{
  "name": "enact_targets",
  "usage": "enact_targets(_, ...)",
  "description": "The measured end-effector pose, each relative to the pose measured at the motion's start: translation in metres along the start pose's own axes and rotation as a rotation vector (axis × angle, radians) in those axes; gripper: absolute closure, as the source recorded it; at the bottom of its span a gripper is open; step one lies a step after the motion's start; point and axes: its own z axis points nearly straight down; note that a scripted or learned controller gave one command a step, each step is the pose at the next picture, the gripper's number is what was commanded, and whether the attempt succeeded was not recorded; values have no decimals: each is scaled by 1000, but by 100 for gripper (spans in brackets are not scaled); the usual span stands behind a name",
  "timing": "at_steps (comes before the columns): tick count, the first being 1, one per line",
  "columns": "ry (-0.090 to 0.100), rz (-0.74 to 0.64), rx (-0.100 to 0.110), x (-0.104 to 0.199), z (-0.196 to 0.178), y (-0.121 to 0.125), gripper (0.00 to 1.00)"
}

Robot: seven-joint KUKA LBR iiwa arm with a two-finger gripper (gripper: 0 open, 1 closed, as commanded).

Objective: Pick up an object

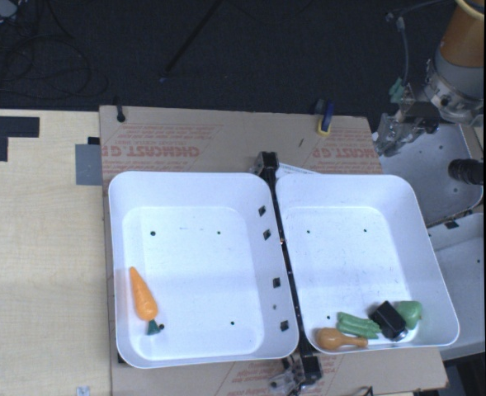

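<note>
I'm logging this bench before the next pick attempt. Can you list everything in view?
bins: two, white, side by side on the cardboard
carrot: one, orange, left bin, near-left corner
pear: one, orange-tan, right bin, near edge
bean pod: one, green, right bin, beside the pear
black block: one, black, right bin, near-right corner
green piece: one, green, right of the block
clip: one, blue and yellow, cardboard's far edge
gripper: one, grey, beyond the right bin
</note>
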Motion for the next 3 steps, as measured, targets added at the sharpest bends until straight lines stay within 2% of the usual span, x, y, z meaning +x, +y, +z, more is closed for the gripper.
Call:
enact_targets(1, 1, 0, 2, 29, -38, 0, 100)
enact_targets(2, 0, -4, 1, 101, -87, 0, 100)
enact_targets(3, -3, 10, 7, 6, -79, -2, 100)
